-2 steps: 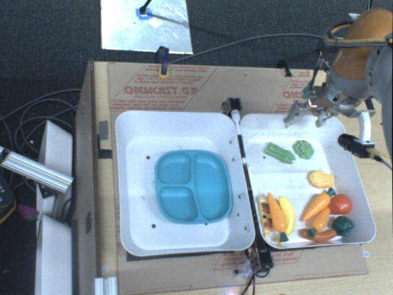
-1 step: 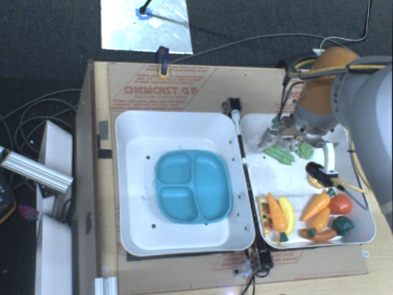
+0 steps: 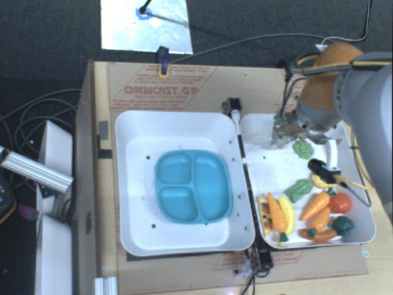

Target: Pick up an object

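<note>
Best to lower the hand, finger state impossible to tell, squarely over the small bumpy green toy vegetable before closing.

red print on the cardboard sheet reads "chemcast gp".

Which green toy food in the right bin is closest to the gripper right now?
The small bumpy light-green piece, lying just beside the gripper near the bin's far end. The green pickle-like piece and the dark green one sit farther toward the near end.

arm cut off at right edge
</note>
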`<state>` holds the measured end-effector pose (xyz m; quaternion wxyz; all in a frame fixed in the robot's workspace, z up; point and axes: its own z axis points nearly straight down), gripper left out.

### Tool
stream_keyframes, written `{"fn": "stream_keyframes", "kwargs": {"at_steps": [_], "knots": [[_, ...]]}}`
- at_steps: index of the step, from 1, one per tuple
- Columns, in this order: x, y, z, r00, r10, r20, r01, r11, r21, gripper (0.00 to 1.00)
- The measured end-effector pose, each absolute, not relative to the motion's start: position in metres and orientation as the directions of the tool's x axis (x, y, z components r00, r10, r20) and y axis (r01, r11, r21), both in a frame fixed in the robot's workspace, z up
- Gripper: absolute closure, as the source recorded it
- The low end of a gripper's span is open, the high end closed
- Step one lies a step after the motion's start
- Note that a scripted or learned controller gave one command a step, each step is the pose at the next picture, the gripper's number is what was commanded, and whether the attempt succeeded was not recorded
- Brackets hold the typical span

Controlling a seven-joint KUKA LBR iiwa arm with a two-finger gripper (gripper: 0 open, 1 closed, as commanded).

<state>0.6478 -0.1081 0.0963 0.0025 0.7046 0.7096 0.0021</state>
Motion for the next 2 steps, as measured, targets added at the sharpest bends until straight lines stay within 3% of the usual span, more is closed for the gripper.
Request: {"fn": "stream_keyframes", "kwargs": {"at_steps": [1, 2], "knots": [[0.6276, -0.1373, 0.1701, -0.002, 1.0, -0.002, 1.0, 0.002, 0.005, 1.0], [0.6271, -0.1368, 0.1692, -0.002, 1.0, -0.001, 1.0, 0.002, 0.003, 0.0]]}}
